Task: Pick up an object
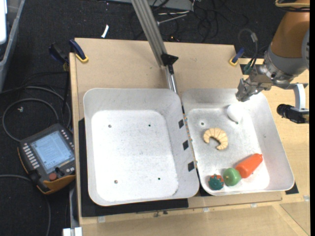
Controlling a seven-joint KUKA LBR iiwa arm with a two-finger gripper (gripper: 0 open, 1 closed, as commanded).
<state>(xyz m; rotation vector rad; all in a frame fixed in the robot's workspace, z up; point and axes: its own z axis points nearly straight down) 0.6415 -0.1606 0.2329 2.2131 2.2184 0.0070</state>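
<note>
The right bin (275, 146) holds a white rounded object (235, 113) near its far edge, a tan croissant (217, 137) in the middle, an orange carrot (249, 164), a green ball (231, 176) and a small teal and red piece (215, 182) near the front. My gripper (244, 95) hangs over the bin's far right corner, just above and to the right of the white object, with nothing visibly held.
The left bin (98, 102) lies beside the right one. A metal pole (150, 23) slants over the bench toward the gap between the bins. Clamps (78, 51) sit at the bench's far corners. A teach pendant (47, 154) lies on the floor at left.
</note>
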